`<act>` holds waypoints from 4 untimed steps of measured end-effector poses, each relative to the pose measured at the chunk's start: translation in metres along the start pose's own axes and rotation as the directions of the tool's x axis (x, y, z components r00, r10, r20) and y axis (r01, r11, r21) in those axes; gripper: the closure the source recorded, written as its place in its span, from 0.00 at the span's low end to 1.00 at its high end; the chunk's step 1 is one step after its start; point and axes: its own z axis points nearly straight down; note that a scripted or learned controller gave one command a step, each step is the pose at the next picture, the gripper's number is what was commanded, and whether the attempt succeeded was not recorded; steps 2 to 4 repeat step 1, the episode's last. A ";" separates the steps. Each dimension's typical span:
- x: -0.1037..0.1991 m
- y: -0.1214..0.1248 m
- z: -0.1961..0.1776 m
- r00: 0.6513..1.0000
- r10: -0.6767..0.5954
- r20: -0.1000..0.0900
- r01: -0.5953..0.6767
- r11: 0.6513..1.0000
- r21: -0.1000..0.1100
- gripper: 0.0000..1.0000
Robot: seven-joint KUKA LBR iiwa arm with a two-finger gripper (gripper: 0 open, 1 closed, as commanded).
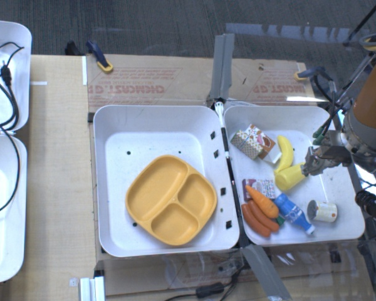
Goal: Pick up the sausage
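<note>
The sausage (256, 220) is a pair of reddish-orange links lying at the front left of the right bin (338, 133), just under an orange carrot (262, 202). My gripper (313, 162) hangs over the right side of that bin, up and to the right of the sausage and well apart from it. Its tip is right beside a yellow lump of toy food (289, 178). Nothing shows held in it.
Around the sausage lie a blue bottle (295, 213), a white can (323, 211), a small carton (259, 185), a banana (284, 153) and a patterned box (253, 142). The left bin (113, 130) holds a yellow divided plate (171, 199).
</note>
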 end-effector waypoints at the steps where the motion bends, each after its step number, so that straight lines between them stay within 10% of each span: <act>1: 0.004 0.058 0.155 0.999 -0.040 -0.001 0.040 0.999 -0.001 0.00; 4: 0.004 0.058 0.155 0.999 -0.040 -0.001 0.040 0.999 -0.001 0.00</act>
